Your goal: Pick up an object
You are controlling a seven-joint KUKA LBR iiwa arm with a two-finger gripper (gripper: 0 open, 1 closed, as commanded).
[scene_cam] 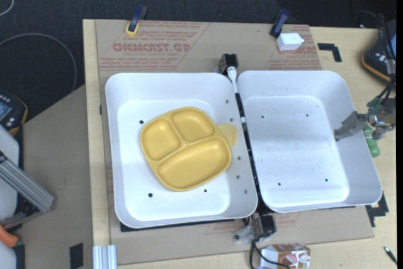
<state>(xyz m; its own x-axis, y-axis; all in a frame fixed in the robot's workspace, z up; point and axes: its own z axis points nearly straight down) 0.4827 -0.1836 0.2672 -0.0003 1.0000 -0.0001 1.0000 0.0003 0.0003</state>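
Jaws of the gripper (356,127), at the right rim of the right bin (296,192), are too small to read; I cannot tell if they are spread or pressed together. I judge the pick as not yet done: the yellow divided plate (186,148) lies flat in the left bin (126,198), well apart from the gripper. I count two bins, one plate and one gripper.

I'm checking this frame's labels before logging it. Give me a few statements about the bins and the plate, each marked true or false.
1. The yellow divided plate lies in the left bin. True.
2. The plate has three compartments. True.
3. The plate lies in the right bin. False: it lies in the left one.
4. The gripper is above the plate. False: it is at the right bin's right rim.
5. The bins are stacked. False: side by side.
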